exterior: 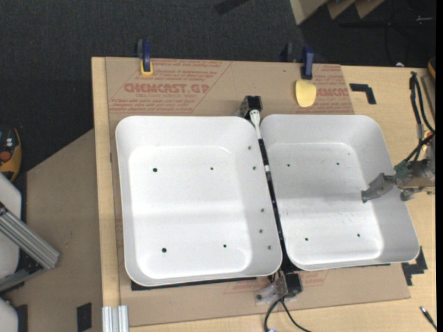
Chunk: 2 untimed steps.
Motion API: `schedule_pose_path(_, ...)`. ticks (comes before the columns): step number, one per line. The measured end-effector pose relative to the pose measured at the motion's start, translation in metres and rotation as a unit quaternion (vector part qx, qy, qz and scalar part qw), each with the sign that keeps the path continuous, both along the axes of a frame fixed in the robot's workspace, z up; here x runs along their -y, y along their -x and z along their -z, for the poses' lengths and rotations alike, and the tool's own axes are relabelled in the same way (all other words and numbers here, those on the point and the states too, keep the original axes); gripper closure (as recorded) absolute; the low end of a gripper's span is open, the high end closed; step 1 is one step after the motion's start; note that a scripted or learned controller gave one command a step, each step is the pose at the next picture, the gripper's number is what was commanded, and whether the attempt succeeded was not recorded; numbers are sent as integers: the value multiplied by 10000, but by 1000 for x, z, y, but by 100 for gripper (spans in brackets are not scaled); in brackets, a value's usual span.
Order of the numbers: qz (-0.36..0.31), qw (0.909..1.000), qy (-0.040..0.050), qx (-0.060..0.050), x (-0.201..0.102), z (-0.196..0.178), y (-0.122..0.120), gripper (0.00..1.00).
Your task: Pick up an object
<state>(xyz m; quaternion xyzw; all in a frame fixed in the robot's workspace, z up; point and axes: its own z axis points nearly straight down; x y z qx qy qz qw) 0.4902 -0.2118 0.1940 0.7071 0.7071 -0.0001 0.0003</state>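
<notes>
Step in hand, as judged: the approach stage, before any grasp. The gripper (pixel 374 187) sits at the right edge of the scene, over the right rim of the right bin (pixel 304 126), roughly midway between near and far. Its fingertip end is small and blurred; whether the fingers stand wide or narrow cannot be told, and nothing is seen between them.

Task object: no loose object can be made out on the floor of the right bin or of the left bin (pixel 128 133); only small dark dots mark each floor. The next move calls for a target to be located first, then a descent onto it.

Count:
- 2 white bins, side by side and touching along the middle.
- 1 brown board (pixel 104 102) beneath them.
- 2 blue clamps on the far edge: left clamp (pixel 145 50), right clamp (pixel 307 61).
- 1 yellow tag (pixel 305 93) just near of the right clamp.
- 1 gripper.
</notes>
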Motion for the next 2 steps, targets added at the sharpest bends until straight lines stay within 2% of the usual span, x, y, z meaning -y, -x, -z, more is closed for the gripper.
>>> schedule_pose_path(1,-58,9999,3,86,-89,-153,9,0)
schedule_pose_path(2,-22,9999,15,114,-107,-322,10,0)
